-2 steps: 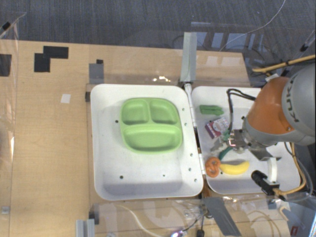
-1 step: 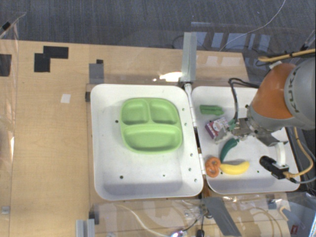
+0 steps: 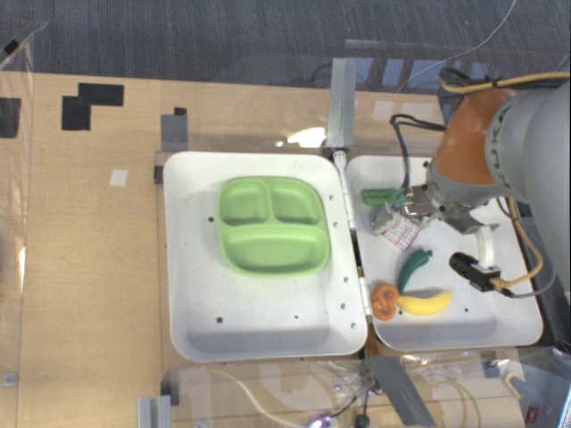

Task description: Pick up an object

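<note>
At the near end of the right bin (image 3: 513,328) lie a yellow banana (image 3: 426,304) and, touching its left tip, a small orange and red toy (image 3: 384,300); just beyond them a dark green pepper (image 3: 413,268) lies at a slant. Any of these would serve as the object to pick up, and they sit close enough together that a grasp on one risks nudging its neighbour. Farther back, a small checked packet (image 3: 397,231) lies flat on the bin floor, and beyond it a green item (image 3: 382,196) rests near the bin's left wall. The gripper (image 3: 412,209) hangs low over this far group, just above the packet and beside the green item, but the wrist hides its tips, so whether it is wide, narrow or holding anything cannot be told. Judging by that position, the step in hand is a descent on the packet or the green item. To do it well, the arm should come straight down, centred on one thing alone, and close only once the tips straddle it; the flat packet offers little to pinch, so the green item looks the safer choice. In the left bin (image 3: 192,319) a green divided plate (image 3: 271,225) lies well apart from the work. Both bins rest on the wooden desk (image 3: 80,266).
</note>
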`<state>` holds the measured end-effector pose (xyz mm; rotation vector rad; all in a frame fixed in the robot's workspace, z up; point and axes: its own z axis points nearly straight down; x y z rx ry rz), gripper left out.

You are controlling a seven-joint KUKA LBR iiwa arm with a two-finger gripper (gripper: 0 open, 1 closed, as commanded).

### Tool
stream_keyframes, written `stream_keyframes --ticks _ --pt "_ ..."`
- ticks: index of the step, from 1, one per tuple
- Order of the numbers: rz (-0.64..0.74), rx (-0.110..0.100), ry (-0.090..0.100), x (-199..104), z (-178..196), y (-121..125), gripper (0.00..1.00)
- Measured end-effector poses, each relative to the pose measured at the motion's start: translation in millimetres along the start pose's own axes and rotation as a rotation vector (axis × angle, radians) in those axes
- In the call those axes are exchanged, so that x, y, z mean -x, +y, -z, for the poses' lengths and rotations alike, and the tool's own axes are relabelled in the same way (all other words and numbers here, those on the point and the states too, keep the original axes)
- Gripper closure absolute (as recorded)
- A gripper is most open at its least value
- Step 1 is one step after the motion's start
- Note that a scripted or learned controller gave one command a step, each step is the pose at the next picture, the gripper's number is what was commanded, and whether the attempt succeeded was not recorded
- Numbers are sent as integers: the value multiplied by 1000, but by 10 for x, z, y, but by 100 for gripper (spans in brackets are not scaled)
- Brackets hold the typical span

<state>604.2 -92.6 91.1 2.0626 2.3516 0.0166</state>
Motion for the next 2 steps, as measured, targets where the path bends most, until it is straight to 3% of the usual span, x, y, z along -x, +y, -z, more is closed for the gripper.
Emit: stream_keyframes --ticks 1,2 --pt "5 4 2 -19 121 23 100" --pt "28 -11 3 -805 951 193 100"
